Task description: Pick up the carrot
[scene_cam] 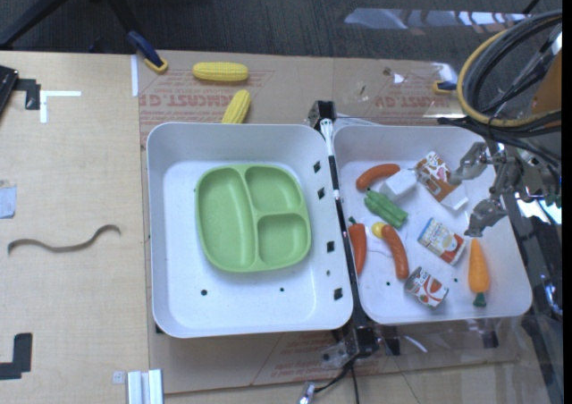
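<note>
The carrot [479,268] is orange with a green stem end toward the front. It lies near the front right corner of the right bin [509,308]. My gripper [470,198] hovers over the right side of that bin, just behind the carrot and apart from it. Its fingers [483,214] stand open with nothing held between them. A second orange, carrot-like piece [357,246] lies along the bin's left wall.
The right bin also holds two red sausages [378,175], a green vegetable [386,208], a white block [399,184] and three small cartons [440,239]. A green divided plate [254,217] sits in the left bin. Two corn cobs [221,72] lie beyond the bins.
</note>
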Motion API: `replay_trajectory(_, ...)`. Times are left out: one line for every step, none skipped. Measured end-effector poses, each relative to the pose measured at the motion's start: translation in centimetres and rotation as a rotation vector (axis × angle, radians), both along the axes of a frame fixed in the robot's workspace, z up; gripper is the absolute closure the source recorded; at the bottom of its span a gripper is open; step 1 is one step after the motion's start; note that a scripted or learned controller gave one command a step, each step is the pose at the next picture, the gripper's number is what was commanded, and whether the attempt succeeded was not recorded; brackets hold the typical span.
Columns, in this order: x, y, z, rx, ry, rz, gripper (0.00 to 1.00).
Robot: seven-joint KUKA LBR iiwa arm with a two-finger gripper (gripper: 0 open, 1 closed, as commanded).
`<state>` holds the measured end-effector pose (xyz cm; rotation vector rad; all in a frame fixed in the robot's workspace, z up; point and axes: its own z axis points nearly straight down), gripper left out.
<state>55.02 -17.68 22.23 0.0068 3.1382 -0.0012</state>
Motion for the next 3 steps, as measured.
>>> replay_trajectory(-1.1,-1.9,-12.8,-0.002,-0.006,0.102,0.00)
replay_trajectory(-3.2,-4.1,-12.9,0.004,-0.004,0.375,0.00)
replay_trajectory(-5.2,-4.2,-12.9,0.000,-0.003,0.534,0.00)
